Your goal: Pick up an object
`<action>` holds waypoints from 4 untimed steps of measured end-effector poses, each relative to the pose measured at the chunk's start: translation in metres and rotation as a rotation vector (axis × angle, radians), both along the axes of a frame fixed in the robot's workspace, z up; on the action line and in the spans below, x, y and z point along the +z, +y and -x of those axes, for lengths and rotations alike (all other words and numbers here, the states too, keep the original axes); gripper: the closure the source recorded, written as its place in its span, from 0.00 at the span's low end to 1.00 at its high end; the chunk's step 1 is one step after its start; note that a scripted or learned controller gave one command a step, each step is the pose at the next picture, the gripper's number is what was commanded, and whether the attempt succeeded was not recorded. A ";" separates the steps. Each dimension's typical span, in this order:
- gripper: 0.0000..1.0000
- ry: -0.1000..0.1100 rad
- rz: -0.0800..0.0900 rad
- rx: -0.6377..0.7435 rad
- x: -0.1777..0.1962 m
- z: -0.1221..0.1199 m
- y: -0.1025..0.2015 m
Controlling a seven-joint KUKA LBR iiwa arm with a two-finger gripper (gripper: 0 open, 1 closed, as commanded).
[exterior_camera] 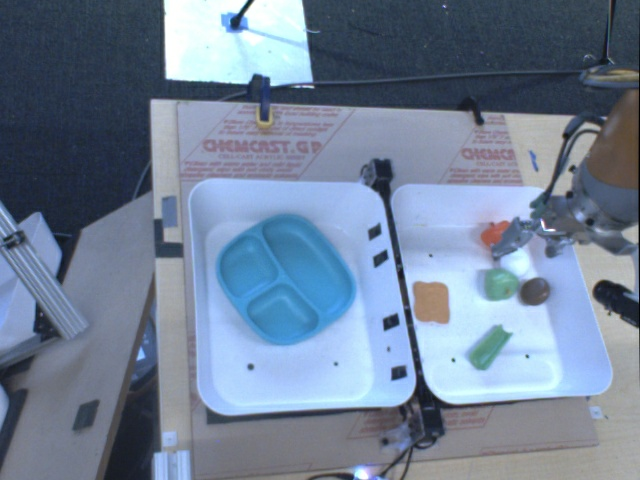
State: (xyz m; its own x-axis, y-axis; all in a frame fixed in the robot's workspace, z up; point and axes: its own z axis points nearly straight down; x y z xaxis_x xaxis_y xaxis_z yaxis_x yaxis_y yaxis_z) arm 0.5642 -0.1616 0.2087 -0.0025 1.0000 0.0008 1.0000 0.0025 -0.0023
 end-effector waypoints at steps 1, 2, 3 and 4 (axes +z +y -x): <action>0.00 0.001 0.000 -0.001 -0.055 0.003 0.010; 0.00 0.002 0.000 -0.002 -0.116 0.009 0.006; 1.00 -0.005 0.001 -0.001 -0.101 0.006 0.006; 1.00 -0.009 0.002 0.002 -0.050 0.002 0.016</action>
